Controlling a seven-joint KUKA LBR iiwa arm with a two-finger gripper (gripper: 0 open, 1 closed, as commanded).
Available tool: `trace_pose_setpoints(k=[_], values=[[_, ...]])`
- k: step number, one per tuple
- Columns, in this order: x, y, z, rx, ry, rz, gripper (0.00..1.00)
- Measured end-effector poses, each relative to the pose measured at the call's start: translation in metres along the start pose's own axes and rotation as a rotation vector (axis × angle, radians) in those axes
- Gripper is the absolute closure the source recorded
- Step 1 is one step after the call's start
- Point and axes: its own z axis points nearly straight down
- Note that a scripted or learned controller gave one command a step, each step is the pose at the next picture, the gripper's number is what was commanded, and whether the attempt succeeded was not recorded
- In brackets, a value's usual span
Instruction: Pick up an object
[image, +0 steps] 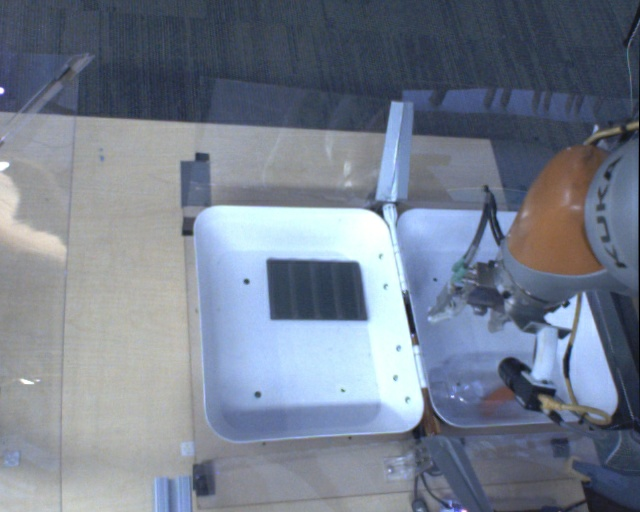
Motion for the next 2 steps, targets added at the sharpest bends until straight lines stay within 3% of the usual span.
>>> trace_pose_setpoints(k=[1,2], values=[[-0.052,0.071,0.002,-0.002,-0.001,-0.097,0.00],[-0.094,0.063,-0.050,-0.003,-0.002,0.028,0.00]])
